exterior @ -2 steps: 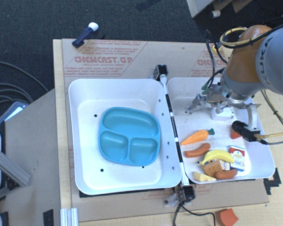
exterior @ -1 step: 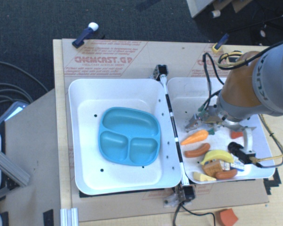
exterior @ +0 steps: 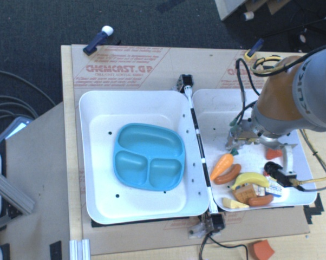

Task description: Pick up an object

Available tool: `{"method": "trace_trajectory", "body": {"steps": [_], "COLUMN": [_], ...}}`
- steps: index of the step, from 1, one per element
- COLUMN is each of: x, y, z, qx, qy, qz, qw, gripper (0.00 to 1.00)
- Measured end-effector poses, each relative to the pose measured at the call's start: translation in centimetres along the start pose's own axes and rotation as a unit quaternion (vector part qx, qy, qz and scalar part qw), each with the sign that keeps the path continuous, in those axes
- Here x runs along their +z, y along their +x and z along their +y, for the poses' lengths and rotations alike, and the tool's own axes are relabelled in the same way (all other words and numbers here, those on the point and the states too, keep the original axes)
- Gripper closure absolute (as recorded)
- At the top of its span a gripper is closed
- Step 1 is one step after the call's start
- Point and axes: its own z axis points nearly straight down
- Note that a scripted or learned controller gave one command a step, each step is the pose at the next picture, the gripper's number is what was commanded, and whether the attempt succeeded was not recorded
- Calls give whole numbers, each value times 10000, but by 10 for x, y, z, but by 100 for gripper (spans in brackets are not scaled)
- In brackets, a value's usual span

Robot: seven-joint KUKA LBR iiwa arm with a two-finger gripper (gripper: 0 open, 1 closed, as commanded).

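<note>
The right bin [exterior: 214,104] holds a pile of toy food near its front: an orange carrot [exterior: 222,165], a brown sausage [exterior: 228,175], a yellow banana [exterior: 250,180], another sausage [exterior: 260,201] and a pale wedge [exterior: 234,203]. A small red piece [exterior: 273,154] lies further right. My gripper [exterior: 234,143] hangs low over the right bin, just above and behind the carrot's green tip. The wrist hides its fingers.
A blue three-compartment plate [exterior: 149,156] lies in the left bin [exterior: 98,118]. A blue-and-white clamp [exterior: 97,40] sits at the bench's far left corner. An orange block [exterior: 262,249] lies on the bench's front edge. Black cables [exterior: 242,85] loop over the right bin's back.
</note>
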Motion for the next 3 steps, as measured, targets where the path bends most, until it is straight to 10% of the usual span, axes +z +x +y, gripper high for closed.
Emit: {"method": "trace_trajectory", "body": {"steps": [1,2,3], "x": [0,10,0], "y": [0,0,0], "z": [0,-51,-50], "qx": [0,-3,1], "qy": [0,11,-3], "qz": [0,3,1], "qw": [10000,10000,10000], "gripper": [0,0,100]}}
